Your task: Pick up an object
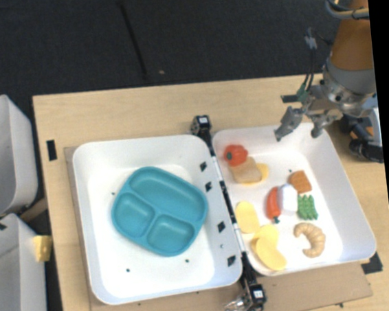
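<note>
Hovering pincer (pixel 301 128), fingers spread, holding nothing

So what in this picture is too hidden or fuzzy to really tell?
- Gripper: small and blurred in the camera view, so its fingers cannot be read.
- Arm: cut off by the top and right edges.
- Beige item: the red tomato-like piece overlaps it, and blur hides what it is.
- White piece: wedged between the red piece and green piece, too small to identify.
</note>
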You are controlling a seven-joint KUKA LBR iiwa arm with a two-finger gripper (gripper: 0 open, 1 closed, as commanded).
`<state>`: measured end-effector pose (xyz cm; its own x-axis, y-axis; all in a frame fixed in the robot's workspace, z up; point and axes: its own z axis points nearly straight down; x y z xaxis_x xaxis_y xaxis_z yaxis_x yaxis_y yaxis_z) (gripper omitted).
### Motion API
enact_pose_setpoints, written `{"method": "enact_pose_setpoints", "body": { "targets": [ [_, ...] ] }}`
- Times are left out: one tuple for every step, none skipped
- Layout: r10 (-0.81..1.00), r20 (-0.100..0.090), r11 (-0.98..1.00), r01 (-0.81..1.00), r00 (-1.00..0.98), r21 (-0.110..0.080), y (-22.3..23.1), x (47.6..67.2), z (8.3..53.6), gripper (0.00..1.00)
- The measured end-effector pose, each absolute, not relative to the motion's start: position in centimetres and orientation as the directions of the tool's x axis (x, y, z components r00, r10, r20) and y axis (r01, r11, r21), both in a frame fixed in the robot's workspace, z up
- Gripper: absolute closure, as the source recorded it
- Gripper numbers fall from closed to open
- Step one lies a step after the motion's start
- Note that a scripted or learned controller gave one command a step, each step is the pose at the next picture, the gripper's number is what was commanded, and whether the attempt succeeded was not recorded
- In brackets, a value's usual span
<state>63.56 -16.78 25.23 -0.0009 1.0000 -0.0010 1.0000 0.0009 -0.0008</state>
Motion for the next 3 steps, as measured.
{"method": "enact_pose_setpoints", "body": {
  "targets": [
    [1.0, 0.003, -0.003, 1.0, 0.003, -0.014, -16.5, 55.3, 14.1, 0.0],
    [1.0, 0.004, -0.001, 1.0, 0.001, -0.008, -9.8, 48.6, 9.8, 0.0],
    [1.0, -0.002, -0.012, 1.0, 0.012, 0.007, -10.4, 49.2, 11.2, 1.0]
  ]
}}
